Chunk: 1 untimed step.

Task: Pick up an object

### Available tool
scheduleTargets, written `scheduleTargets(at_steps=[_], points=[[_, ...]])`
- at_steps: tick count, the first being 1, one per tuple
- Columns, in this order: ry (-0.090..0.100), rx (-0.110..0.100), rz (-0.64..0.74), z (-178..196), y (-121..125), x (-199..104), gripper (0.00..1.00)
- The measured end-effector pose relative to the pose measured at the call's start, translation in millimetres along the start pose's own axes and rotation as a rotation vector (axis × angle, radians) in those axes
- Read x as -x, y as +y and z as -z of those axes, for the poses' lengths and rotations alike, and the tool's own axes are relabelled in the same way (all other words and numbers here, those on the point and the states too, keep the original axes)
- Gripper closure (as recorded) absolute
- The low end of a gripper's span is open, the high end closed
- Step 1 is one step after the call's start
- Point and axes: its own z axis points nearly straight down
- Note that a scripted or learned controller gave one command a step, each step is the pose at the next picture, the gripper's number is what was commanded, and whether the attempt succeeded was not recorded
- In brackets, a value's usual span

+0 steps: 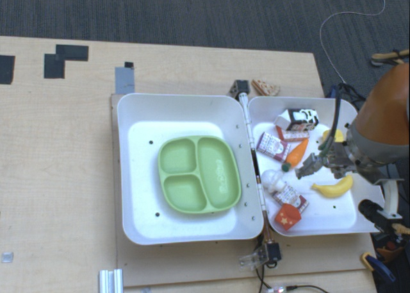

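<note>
Where the right bin (346, 221) holds its clutter, the gripper (312, 165) hangs over the middle with its fingers apart and nothing between them, just right of the carrot (296, 152) and above-left of the banana (334, 187). Nearby lie a red packet (273, 147) and a white bottle (280, 189); their labels are too small to read. A green divided plate (198, 174) sits in the left bin (138, 157).

A green 3-compartment plate (199, 175) lies in the left bin (138, 157); dark carpet (192, 3) beyond the bench (51, 189).
</note>
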Motion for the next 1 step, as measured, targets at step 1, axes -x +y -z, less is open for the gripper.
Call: scheduleTargets(at_steps=[1], points=[[0.0, 0.009, -0.001, -89.4, -5.1, 5.3, 0.0]])
